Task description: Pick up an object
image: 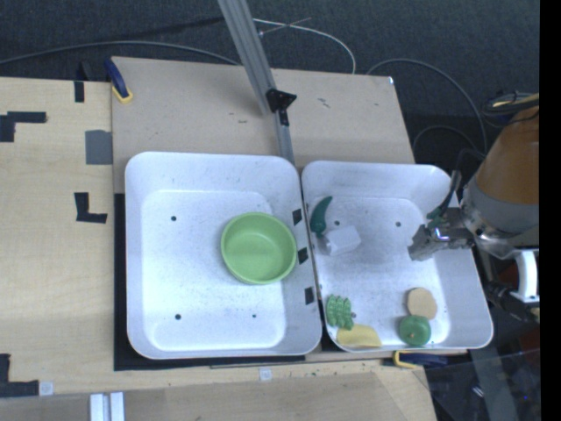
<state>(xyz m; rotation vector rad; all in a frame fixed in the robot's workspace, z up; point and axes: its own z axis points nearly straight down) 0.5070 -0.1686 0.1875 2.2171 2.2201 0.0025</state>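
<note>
The right bin (377, 175) holds several small objects. A dark green curved piece (320, 213) lies by its left wall, with a pale translucent block (344, 238) just right of it. Along the front lie a green ridged toy (339, 309), a yellow piece (359, 335), a round green object (415, 330) and a tan round object (422, 303). My gripper (427, 241) hangs over the right side of this bin, above the tan object and apart from it. Nothing shows between its fingers.
The left bin (158, 261) holds a light green bowl (258, 247). A grey metal pole (247, 38) slants down to the gap between the bins at the back. Cables lie on the dark floor behind. A blue and yellow clamp (117, 80) sits at the board's back left corner.
</note>
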